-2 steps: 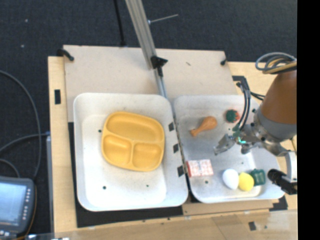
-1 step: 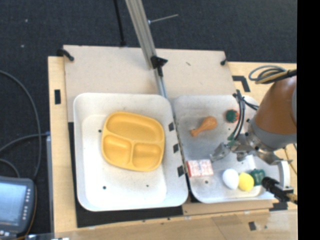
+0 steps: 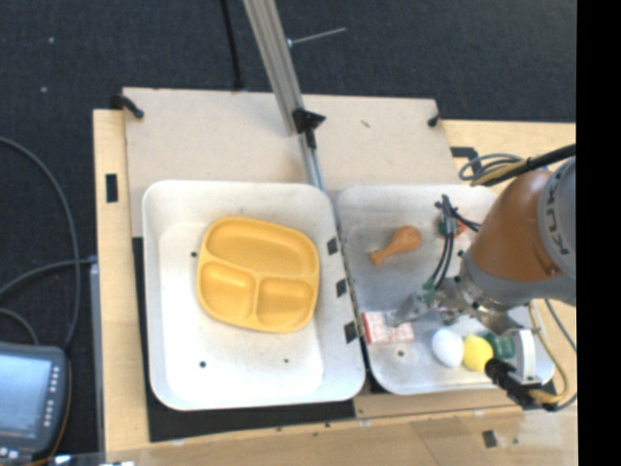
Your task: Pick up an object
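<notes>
there are two flat white bins side by side on a pale wood surface [image 3: 252, 134]. the left bin [image 3: 175, 357] looks smooth and has round corners, and a yellow plastic plate [image 3: 258, 274] sits in it. the plate is shiny, with soft round edges and three dips in it, one long and two small. the right bin [image 3: 388, 216] has grey smudges on its floor. near the top of it lies a brown thing shaped like a chicken leg [image 3: 396, 245], fat at one end and thin at the other. at the left edge of that bin, low down, lies a small flat packet [image 3: 386, 332] with red and white on it. near the front of the bin a white egg shape [image 3: 447, 347] lies touching a yellow ball shape [image 3: 475, 352], both smooth and round. the big arm [image 3: 519, 236] comes in from the right, with a shiny orange band and grey parts, and thin cables run down its side. the end effector [image 3: 444, 304] is low in the right bin, just above the white egg shape and near the packet, but i cannot tell how it stands or if it has hold of anything. a long silver metal bar [image 3: 277, 56] leans over the back of the surface. the floor around is dark and rough like carpet, with black cables on it, and a small grey screen [image 3: 29, 401] sits at the bottom left.
</notes>
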Robot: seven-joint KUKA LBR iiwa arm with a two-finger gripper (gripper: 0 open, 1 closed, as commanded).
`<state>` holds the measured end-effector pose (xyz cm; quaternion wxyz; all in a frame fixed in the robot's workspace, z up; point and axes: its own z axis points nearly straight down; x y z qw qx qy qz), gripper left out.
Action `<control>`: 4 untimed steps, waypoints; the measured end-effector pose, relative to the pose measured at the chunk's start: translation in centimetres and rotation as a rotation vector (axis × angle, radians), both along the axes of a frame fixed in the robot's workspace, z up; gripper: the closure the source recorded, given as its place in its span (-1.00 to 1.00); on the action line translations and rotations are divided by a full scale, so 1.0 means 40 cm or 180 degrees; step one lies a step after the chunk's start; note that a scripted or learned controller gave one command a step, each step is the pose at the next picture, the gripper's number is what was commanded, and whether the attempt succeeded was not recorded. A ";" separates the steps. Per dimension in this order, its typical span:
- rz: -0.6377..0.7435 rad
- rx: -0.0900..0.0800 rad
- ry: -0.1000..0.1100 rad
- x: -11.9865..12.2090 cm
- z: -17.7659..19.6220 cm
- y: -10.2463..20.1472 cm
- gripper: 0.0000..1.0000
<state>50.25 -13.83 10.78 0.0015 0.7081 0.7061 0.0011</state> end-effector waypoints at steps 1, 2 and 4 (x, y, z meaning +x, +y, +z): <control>0.0005 0.0010 0.0000 0.006 -0.009 -0.001 -1.00; -0.0012 0.0003 -0.0021 0.011 0.022 -0.005 1.00; 0.0017 -0.0007 -0.0013 0.014 0.295 -0.029 1.00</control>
